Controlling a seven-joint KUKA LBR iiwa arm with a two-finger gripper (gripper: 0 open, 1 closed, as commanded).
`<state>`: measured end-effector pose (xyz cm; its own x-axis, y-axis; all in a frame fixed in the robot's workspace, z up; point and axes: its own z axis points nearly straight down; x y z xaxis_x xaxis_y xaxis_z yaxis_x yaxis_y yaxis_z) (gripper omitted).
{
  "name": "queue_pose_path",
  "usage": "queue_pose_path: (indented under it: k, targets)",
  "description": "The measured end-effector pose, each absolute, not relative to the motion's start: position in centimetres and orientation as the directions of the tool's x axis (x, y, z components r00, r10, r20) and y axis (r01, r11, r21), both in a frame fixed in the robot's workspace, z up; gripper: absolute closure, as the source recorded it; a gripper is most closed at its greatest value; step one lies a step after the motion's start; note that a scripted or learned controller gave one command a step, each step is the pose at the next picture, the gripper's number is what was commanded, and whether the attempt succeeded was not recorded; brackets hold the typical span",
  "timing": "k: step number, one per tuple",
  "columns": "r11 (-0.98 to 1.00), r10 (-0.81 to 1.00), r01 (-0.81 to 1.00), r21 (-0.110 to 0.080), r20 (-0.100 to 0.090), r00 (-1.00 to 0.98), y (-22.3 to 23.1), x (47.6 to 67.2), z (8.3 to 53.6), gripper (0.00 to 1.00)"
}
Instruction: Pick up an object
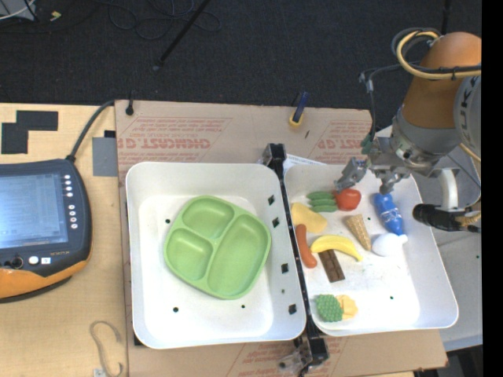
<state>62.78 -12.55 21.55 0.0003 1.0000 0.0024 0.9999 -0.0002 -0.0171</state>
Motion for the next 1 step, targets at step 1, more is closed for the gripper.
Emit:
queue_pose_path:
  k: [1]
  targets:
    - [0.001, 1.000, 1.000, -0.003, 0.001, -0.001, -12.57, 63.04, 22.42, 0.00]
